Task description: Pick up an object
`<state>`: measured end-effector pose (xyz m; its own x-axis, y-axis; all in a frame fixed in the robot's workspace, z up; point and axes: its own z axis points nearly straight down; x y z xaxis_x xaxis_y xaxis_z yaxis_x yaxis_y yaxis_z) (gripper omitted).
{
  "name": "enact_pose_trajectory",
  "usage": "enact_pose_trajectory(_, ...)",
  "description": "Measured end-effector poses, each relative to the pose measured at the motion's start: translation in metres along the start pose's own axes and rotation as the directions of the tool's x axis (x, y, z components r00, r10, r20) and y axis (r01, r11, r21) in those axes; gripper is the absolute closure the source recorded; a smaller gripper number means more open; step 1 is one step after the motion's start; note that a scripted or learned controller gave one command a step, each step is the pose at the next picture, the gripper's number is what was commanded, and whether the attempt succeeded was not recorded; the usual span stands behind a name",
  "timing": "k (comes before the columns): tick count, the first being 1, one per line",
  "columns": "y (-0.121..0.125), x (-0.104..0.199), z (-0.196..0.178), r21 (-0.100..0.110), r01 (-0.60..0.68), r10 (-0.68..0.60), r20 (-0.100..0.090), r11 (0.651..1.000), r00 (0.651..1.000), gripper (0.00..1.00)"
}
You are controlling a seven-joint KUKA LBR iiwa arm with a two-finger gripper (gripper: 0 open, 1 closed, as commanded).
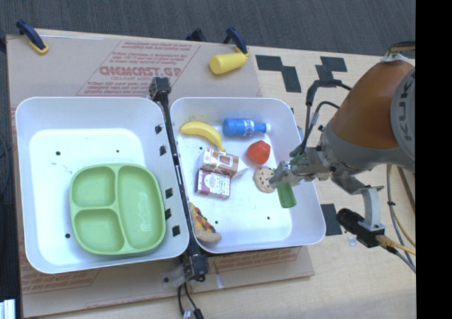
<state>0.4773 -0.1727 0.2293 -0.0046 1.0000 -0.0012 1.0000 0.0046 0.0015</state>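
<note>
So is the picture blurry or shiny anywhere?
In the camera view, light is bright and even; the white bins glare a little, with soft shadows along their walls. The banana and blue bottle look fairly sharp, while the gripper looks slightly smeared.

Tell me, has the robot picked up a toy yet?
Not that I can see. Done: the grey arm has reached over the right white bin, with its gripper low beside the round speckled cookie and a green cylinder. In hand: nothing visibly lifted; the yellow banana, blue bottle and red tomato lie in the bin. Left: grasping one thing and raising it.
</note>
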Motion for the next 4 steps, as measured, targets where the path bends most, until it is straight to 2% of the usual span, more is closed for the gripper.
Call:
enact_pose_trajectory(1, 0.001, 0.000, -0.010, 0.000, 0.006, -0.006, 0.000, 1.000, 1.000, 1.00)
enact_pose_trajectory(2, 0.000, 0.022, 0.005, 0.003, 0.003, -0.003, -0.001, 1.000, 1.000, 1.00)
enact_pose_trajectory(3, 0.001, 0.022, -0.006, 0.002, 0.007, -0.007, -0.001, 1.000, 1.000, 1.00)
enact_pose_trajectory(4, 0.004, 0.096, -0.096, -0.002, 0.003, -0.003, -0.001, 1.000, 1.000, 1.00)
